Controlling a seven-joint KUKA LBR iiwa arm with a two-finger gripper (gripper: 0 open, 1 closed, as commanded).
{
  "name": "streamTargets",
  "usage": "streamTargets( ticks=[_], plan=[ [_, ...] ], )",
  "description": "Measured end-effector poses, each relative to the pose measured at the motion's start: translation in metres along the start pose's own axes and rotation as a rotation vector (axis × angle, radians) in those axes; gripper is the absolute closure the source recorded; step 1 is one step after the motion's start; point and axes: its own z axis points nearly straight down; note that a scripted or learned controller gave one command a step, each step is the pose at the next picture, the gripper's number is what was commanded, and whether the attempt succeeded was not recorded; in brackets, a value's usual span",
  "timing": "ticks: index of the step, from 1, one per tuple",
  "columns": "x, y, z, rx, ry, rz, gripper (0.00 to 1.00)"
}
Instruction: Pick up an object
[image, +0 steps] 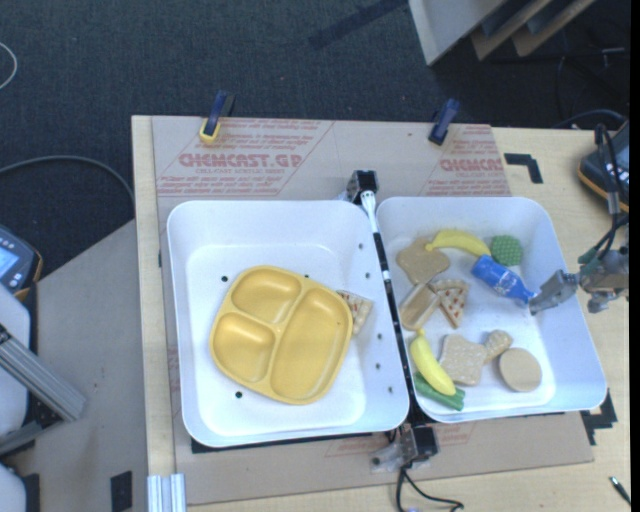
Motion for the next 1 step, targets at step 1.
streamTargets(
  ticks=[1],
  plan=[
    [0.0004,0.0029,-0.0065,-0.013,-0.004,-0.004,0.00]
  ],
)
